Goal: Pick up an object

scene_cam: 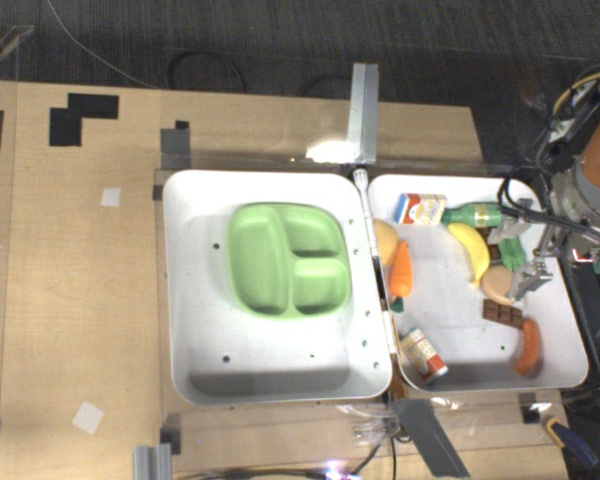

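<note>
Several small toy foods lie in the right white bin (580,363), and the light, stiff, smooth yellow plastic banana (470,249) nearest the gripper (532,280) is probably best taken across its middle; I cannot tell the jaws' state.

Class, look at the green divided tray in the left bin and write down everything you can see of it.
The green divided tray is pale green and looks like moulded plastic, with rounded corners. It has three compartments: one long one on its left and two smaller ones on its right. It lies flat, right way up, slightly turned, near the middle of the left bin, resting on the bin's white floor. Nothing lies in it, and nothing else touches it.
</note>
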